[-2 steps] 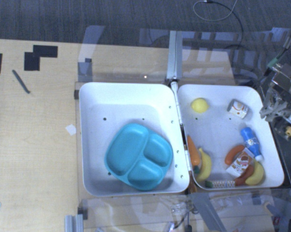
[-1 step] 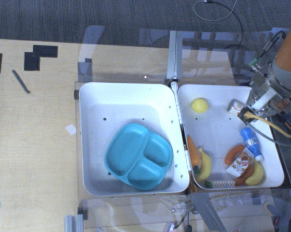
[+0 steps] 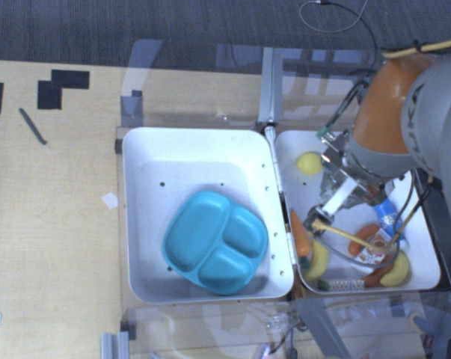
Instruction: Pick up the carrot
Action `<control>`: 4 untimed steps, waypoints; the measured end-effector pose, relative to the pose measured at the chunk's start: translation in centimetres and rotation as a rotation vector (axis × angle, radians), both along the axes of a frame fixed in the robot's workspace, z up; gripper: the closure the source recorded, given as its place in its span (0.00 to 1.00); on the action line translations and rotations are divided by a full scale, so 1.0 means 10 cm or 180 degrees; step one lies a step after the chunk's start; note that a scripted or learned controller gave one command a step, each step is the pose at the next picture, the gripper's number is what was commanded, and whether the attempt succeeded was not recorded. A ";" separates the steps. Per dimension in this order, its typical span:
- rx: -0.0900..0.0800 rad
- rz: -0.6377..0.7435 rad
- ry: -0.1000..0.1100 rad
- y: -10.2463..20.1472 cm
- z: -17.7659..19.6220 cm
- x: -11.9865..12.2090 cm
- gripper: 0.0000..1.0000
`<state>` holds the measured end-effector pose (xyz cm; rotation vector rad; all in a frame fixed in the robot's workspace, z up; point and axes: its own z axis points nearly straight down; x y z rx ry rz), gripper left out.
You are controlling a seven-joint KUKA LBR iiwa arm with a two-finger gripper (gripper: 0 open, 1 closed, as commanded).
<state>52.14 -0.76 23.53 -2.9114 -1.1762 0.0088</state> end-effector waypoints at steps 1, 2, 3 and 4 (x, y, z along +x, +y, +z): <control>-0.0005 0.0013 -0.0013 -0.35 1.67 0.07 1.00; -0.0009 -0.0877 -0.0010 -0.85 1.78 0.28 1.00; -0.0008 -0.1582 0.0006 -1.47 0.55 0.74 1.00; -0.0008 -0.1580 0.0004 -1.46 0.55 0.74 0.00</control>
